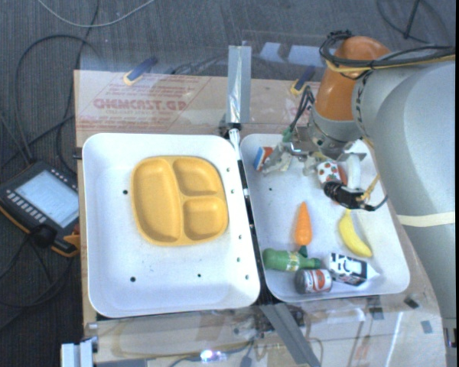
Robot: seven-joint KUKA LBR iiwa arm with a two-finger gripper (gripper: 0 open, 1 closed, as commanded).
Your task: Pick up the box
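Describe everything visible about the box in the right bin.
The box is small, dark and white, with printed markings too small to read; it looks like cardboard. It lies flat and slanted near the front right corner of the right bin. A can lies against its left end, and a banana lies just behind it. The gripper is far off, near the bin's back edge.

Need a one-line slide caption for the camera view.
Gripper over right bin; box lies untouched near its front edge.

One fixed camera looks down at a slant on the table (138,102) and both white bins (99,228).
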